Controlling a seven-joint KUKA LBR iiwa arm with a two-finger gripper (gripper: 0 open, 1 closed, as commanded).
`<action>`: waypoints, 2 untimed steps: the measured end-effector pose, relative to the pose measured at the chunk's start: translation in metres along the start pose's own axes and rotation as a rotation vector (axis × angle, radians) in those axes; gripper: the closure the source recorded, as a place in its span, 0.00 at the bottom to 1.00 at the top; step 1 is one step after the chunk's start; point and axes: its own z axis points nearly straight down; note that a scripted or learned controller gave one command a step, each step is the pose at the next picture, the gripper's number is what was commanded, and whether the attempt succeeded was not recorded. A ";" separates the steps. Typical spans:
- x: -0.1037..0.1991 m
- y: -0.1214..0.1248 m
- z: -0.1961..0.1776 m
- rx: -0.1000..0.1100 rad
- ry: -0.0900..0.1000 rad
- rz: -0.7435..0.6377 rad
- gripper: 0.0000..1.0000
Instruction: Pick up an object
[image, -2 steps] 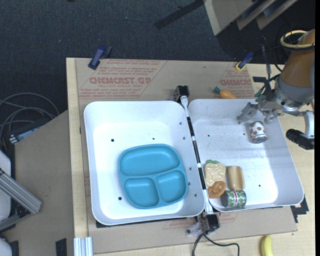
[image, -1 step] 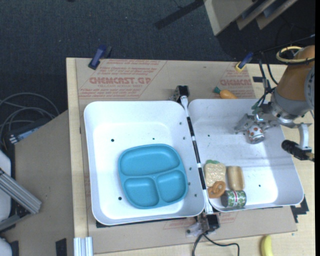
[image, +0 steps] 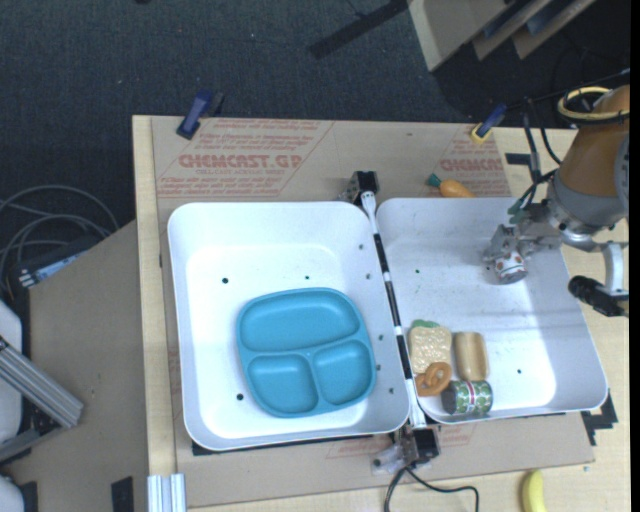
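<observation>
My gripper (image: 507, 262) hangs over the upper right part of the right bin (image: 560, 310), reaching in from the right on the grey arm (image: 590, 170). Nothing is visible between its tips from this angle. At the right bin's near left corner lie several small objects: a beige cracker-like square (image: 431, 346), a tan bread roll (image: 469, 354), a small brown pretzel (image: 436, 378) and a green can (image: 468, 397) on its side. The gripper stands well away from this cluster, up and to the right of it.
A blue divided plate (image: 303, 350) rests in the left bin (image: 200, 260). An orange item (image: 454, 187) lies on the board behind the right bin. A yellow object (image: 533, 491) sits at the bench's front edge. Clamps hold the bins at their shared wall.
</observation>
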 end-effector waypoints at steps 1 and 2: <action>0.079 -0.007 0.010 0.002 0.000 0.000 1.00; 0.145 -0.027 -0.090 -0.001 -0.002 0.001 1.00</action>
